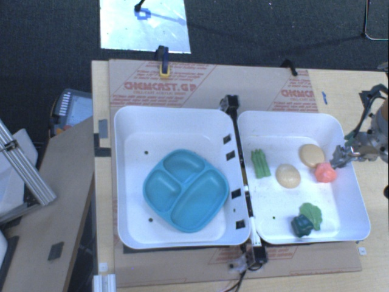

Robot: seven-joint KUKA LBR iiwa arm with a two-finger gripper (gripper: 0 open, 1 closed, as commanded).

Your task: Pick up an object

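Note:
The right bin holds several small toys. A pink-red piece lies near its right wall, with a beige oval just above it and a second beige oval to its left. A green ribbed stick lies near the divider. A green leafy piece and a dark teal piece sit together at the front. My gripper hangs over the right wall, just up and right of the pink-red piece and apparently apart from it. Nothing shows in its grasp.
The left bin holds a blue divided plate. Black clips run along the seam between the bins. Cardboard lies under both bins. A metal rail slants at the far left, and the arm enters at the right edge.

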